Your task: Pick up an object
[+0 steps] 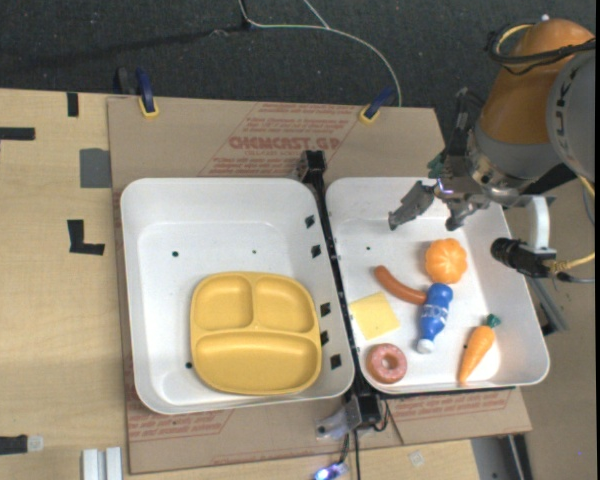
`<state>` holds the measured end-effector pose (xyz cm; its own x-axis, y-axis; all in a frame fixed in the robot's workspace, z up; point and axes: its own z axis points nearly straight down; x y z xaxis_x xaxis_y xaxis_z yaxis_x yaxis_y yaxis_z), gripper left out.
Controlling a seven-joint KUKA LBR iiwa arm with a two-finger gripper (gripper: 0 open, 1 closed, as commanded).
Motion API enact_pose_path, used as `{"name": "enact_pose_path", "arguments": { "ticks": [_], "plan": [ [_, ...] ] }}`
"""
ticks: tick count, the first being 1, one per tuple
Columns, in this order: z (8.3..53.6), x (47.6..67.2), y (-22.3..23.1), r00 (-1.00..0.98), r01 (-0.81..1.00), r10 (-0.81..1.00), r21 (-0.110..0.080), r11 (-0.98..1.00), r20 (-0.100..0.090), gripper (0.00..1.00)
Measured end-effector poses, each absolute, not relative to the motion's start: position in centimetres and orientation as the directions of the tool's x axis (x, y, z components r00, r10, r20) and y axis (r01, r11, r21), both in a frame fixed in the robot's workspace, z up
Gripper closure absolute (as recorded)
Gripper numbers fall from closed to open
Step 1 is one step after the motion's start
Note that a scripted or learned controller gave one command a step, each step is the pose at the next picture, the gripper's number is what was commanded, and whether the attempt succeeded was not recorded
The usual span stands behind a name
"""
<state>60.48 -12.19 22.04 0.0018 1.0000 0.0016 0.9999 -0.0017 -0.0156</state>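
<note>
The right bin (380, 200) holds an orange fruit (445, 260), a red sausage (399, 284), a yellow cheese slice (374, 317), a blue and white bottle (434, 317), a pink donut (387, 363) and a carrot (476, 352). My gripper (432, 209) hangs over the far part of this bin, above and just behind the orange fruit. Its two dark fingers are spread apart, with nothing between them. It touches none of the objects.
The left bin (145, 238) holds a yellow divided plate (255, 332). A black divider clip line (325, 258) runs between the two bins. The arm's orange band (530, 78) and a black cable fitting (520, 255) stand over the right bin's far right side.
</note>
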Motion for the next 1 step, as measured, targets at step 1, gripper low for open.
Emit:
{"name": "enact_pose_path", "arguments": {
  "ticks": [1],
  "plan": [
    [22.90, 60.74, -12.14, -0.002, 1.000, 1.000, -0.002, 0.002, 0.000, 0.00]
  ]
}}
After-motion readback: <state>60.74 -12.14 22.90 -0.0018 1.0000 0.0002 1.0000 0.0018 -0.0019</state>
